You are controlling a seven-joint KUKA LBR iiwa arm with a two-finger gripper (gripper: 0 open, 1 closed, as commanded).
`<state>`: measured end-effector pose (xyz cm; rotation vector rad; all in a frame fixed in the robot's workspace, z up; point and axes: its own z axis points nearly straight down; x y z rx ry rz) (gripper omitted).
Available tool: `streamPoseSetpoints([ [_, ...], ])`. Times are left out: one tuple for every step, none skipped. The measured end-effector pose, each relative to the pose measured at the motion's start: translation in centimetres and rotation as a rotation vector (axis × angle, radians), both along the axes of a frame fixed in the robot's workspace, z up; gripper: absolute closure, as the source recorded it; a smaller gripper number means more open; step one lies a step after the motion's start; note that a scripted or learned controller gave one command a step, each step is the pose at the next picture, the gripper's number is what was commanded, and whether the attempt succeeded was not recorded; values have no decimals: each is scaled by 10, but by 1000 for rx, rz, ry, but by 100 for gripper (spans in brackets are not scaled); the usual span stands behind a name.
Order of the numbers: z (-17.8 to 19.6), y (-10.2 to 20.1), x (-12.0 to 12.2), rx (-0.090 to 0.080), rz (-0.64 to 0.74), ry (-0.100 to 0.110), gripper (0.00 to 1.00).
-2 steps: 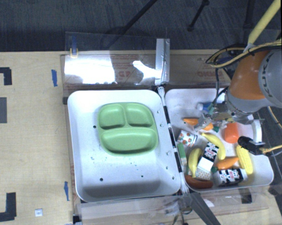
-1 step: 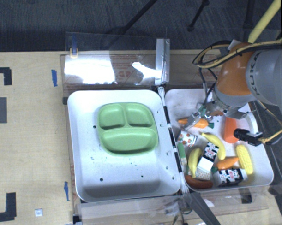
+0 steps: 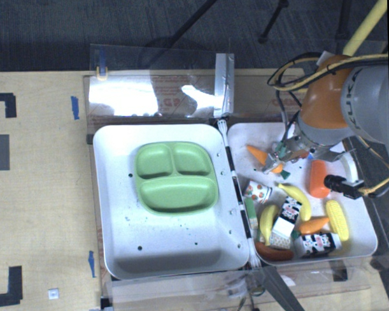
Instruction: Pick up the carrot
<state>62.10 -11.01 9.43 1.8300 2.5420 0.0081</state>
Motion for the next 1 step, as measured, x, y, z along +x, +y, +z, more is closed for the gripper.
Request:
streamPoseSetpoints([
  [117, 31, -32, 1, -98, 9, 100],
])
